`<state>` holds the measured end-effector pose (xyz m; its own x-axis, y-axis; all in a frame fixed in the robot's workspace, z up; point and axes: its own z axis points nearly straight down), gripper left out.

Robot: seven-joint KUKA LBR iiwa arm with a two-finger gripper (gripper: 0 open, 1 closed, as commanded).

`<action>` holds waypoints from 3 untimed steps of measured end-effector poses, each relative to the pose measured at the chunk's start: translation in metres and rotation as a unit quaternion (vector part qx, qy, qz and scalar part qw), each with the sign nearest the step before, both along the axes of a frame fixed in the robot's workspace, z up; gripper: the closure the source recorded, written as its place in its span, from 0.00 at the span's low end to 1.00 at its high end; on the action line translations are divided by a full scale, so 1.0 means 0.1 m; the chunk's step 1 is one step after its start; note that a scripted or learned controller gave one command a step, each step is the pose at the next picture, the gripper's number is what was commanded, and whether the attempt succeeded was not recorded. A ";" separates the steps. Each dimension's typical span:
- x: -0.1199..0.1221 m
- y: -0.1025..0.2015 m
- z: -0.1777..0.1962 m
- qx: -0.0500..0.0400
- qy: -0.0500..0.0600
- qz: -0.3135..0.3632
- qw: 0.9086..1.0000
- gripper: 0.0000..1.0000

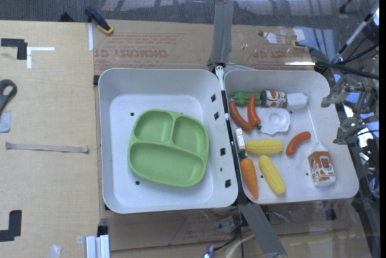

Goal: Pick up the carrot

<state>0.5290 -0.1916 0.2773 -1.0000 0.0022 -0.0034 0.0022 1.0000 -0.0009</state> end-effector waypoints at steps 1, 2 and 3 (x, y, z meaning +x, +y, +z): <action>0.03 0.74 -1.21 0.001 0.001 -0.011 1.000 0.00; 0.44 0.99 -1.75 0.001 -0.006 -0.097 0.995 0.00; 1.03 0.74 -1.85 0.001 0.001 -0.189 0.982 0.00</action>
<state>0.6324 -0.1177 0.0927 -0.9274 0.3740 -0.0017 0.3740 0.9274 0.0001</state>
